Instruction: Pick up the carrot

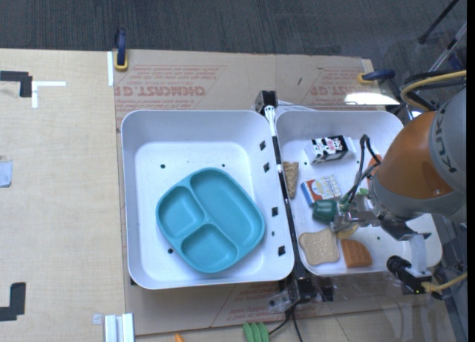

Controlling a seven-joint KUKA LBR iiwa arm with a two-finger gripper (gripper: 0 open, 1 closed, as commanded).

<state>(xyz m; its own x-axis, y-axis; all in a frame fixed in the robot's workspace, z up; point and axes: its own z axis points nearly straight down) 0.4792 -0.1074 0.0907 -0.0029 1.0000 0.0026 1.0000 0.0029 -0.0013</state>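
The arm reaches into the right bin (297,122) from the right, its orange band over the bin's right half. My gripper (346,220) hangs low over the middle of that bin, right beside a dark green item (324,211). A small orange-red tip (375,161) pokes out from behind the arm's left edge; it may be the carrot, and the arm hides the rest of it. Whether anything sits in the gripper is hidden from this angle.
The right bin also holds a cow-print carton (329,148), a blue and white packet (323,187), a cracker (290,177), a bread slice (319,247) and an orange-brown toast piece (356,254). The left bin (137,185) holds a blue divided plate (211,219).
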